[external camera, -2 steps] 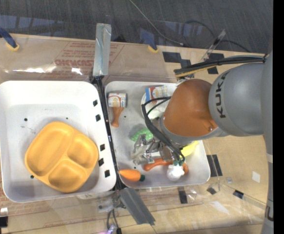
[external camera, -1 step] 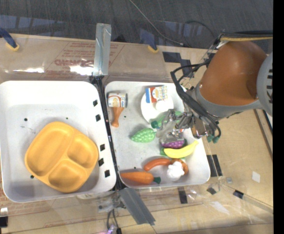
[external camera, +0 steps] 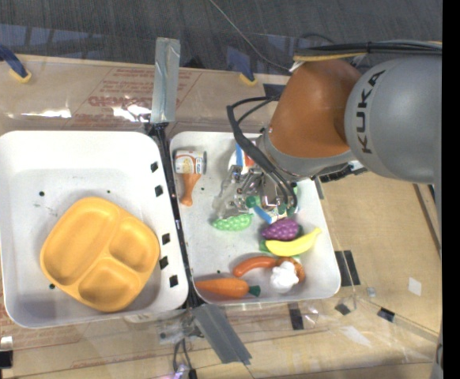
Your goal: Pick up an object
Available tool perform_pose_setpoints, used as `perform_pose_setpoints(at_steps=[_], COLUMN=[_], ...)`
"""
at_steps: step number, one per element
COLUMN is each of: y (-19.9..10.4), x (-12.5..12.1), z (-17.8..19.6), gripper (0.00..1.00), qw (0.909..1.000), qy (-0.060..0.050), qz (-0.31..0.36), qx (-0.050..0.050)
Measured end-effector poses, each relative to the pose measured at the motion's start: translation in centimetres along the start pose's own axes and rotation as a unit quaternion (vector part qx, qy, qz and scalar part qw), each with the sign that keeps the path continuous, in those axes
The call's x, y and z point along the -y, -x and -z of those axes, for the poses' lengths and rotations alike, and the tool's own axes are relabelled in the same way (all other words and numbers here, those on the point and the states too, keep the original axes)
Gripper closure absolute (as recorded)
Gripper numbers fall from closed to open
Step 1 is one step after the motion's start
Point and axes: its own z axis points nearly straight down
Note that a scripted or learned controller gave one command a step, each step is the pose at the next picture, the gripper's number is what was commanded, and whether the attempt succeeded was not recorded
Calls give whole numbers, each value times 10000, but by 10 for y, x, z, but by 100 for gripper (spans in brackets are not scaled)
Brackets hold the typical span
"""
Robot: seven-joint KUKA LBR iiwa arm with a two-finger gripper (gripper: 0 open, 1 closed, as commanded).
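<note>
Metal gripper (external camera: 242, 198) hangs low in the right bin (external camera: 318, 212), just above the green grapes (external camera: 232, 223); finger spacing cannot be told from this angle. Purple grapes (external camera: 280, 229), banana (external camera: 293, 243) and carrot (external camera: 224, 288) lie nearby.

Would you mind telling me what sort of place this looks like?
Probably a robotics lab bench: a grey KUKA arm works over taped-down shallow white bins, one holding plastic toy food such as a yellow banana.
</note>
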Motion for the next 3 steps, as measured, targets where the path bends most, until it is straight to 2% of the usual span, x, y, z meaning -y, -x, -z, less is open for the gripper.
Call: perform_pose_setpoints(at_steps=[1, 2, 3], y=[25, 59, 75], x=[-36, 17, -64], z=[34, 67, 1], gripper=[100, 100, 100], qw=[9999, 9894, 9700], qy=[-1, -7, -5], qz=[-165, -1453, -2430], qx=[30, 36, -4])
